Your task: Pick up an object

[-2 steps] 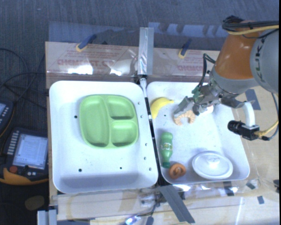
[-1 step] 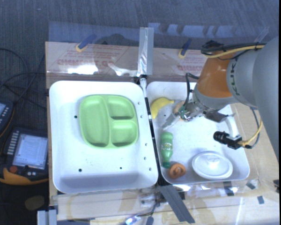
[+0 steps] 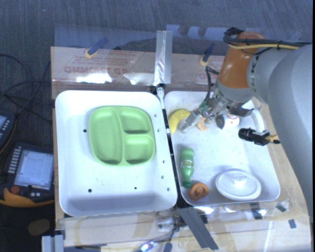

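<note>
Over the right bin (image 3: 262,167), arm bent down, pincer (image 3: 202,117) beside banana (image 3: 177,118)

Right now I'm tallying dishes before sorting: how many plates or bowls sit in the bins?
2. A green divided plate lies in the left bin. A white round dish sits at the near right corner of the right bin. The gripper may hide something small.
</note>
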Controlling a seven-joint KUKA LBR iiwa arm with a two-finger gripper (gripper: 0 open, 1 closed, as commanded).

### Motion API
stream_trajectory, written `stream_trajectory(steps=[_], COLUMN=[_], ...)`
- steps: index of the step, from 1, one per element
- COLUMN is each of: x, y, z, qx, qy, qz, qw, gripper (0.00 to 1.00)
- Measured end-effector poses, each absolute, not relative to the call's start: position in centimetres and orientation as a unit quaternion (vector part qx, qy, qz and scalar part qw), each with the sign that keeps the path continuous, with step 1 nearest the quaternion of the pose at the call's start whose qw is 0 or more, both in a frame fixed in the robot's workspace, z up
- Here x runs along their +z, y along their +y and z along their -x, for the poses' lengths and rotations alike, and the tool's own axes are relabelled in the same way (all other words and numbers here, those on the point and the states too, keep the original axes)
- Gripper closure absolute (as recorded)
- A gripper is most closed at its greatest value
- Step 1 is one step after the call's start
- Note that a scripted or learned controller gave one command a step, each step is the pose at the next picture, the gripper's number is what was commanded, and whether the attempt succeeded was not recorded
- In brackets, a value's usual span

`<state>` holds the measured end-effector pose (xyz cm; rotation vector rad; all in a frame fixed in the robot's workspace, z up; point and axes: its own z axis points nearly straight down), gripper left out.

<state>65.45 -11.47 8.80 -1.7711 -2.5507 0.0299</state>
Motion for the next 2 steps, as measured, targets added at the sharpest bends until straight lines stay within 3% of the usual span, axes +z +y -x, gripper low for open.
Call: stream_trajectory(steps=[1, 2], x=[9.7, 19.2], y=[-11.9, -5.6], z=[-65.6, -64.1], qx=[0.0107, 0.0012], qy=[-0.821, -0.752], qz=[0.571, 0.659], qw=[0.012, 0.001], gripper=[1.0, 1.0])
